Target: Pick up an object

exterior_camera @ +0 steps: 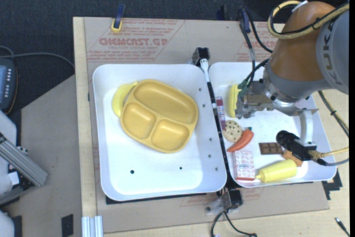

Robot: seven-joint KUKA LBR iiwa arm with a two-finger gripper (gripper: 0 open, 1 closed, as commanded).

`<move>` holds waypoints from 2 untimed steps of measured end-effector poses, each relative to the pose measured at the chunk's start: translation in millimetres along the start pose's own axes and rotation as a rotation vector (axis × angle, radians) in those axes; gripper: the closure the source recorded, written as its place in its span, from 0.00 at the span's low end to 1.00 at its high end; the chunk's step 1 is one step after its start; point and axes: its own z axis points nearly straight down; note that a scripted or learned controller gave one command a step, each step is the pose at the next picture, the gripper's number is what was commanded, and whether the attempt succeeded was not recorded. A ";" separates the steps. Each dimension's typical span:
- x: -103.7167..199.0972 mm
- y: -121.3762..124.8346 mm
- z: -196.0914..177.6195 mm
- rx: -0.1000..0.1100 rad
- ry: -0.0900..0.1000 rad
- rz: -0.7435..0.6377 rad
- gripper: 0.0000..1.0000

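Eyes on the gripper point(248, 106): parked low over the right bin point(272, 127), toward its far left corner. Can't tell whether spread or pressed together, with too much grey body in the way, so no calling it. Nothing visibly pinched.

Right beside the claw, a small yellow piece point(233, 98), close to the wall between the bins. Probably the pick in hand, judging purely by closeness. Tucked against that wall, so little room on that side for a clean grab, and a fair chance of a miss.

Just in front of that, a cookie point(232, 130), touching a red pepper point(242, 140) lying at a slant. Further right, a brown chocolate bar point(270, 147), flat and thin, likely awkward to get under. Down by the front edge, a yellow bottle point(275, 171) on its side, next to a red-and-white packet point(244, 165). Along the dividing wall, a thin red-and-white tube point(219, 106).

All loose and mostly apart, presumably to offer a choice of targets.

Over in the left bin point(166, 172), a yellow divided plate point(160, 115) resting on another yellow plate point(117, 100), well apart from the arm and hardly today's business.

Nothing lifted yet. Early days, by the look of it.
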 end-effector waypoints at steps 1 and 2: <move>45.4 10.1 -12.6 -0.002 -0.001 0.001 1.00; 72.1 11.5 1.9 0.005 -0.001 0.003 1.00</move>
